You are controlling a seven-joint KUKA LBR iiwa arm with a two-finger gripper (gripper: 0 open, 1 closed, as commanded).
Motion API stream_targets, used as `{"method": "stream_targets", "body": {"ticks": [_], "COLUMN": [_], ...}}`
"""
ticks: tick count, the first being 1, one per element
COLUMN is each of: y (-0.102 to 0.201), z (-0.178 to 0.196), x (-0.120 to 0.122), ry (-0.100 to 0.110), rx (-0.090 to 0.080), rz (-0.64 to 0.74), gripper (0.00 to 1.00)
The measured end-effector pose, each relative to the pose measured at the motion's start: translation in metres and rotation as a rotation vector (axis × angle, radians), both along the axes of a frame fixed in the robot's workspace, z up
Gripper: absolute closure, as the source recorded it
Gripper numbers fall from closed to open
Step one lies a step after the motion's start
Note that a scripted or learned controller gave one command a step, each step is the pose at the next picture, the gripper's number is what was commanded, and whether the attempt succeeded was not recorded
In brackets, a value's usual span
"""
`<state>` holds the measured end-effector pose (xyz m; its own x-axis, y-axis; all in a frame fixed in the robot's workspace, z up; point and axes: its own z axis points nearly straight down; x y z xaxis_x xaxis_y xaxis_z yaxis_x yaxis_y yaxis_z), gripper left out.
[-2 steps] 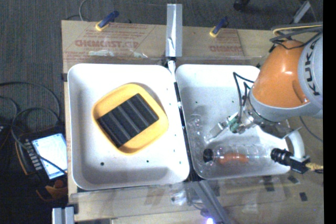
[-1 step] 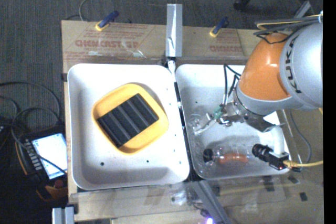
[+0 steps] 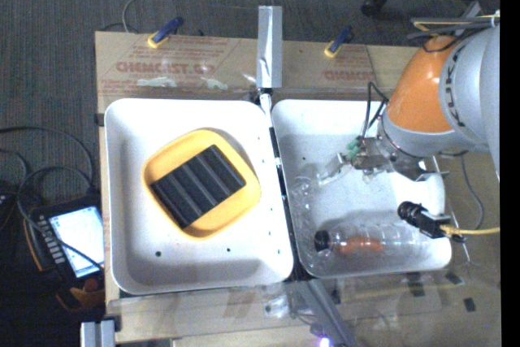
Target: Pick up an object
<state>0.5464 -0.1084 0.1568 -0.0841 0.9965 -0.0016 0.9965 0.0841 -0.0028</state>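
My end effector (image 3: 363, 158) hangs over the middle of the right bin (image 3: 325, 114), and I cannot tell its state. The clear plastic bottle (image 3: 370, 242) lies just below it toward the bin's near wall, long axis running left-right, cap leftward. Beyond it, the left bin (image 3: 122, 175) holds a yellow-and-black pad (image 3: 201, 181), all on the bench (image 3: 162, 65).

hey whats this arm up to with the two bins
A grey robot arm with an orange band reaches in from the right over the right white bin. Its end effector hangs above that bin's middle, apart from the clear plastic bottle with a dark cap lying on its side along the near wall. The yellow tray with a black ribbed insert sits in the left white bin. No object is seen between the fingers, so nothing looks picked up yet.
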Motion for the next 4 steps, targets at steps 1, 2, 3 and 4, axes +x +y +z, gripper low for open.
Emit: {"method": "stream_targets", "body": {"ticks": [1,2,3,4], "y": [-0.033,0.026,0.051,0.051], "z": [-0.008,0.027,0.026,0.035], "x": [-0.005,-0.058,-0.009,-0.008], "ry": [0.000,0.000,0.000,0.001], "rx": [0.000,0.004,0.001,0.000], "rz": [0.348,0.242,0.106,0.106], "gripper": [0.00,0.00,0.00,1.00]}}
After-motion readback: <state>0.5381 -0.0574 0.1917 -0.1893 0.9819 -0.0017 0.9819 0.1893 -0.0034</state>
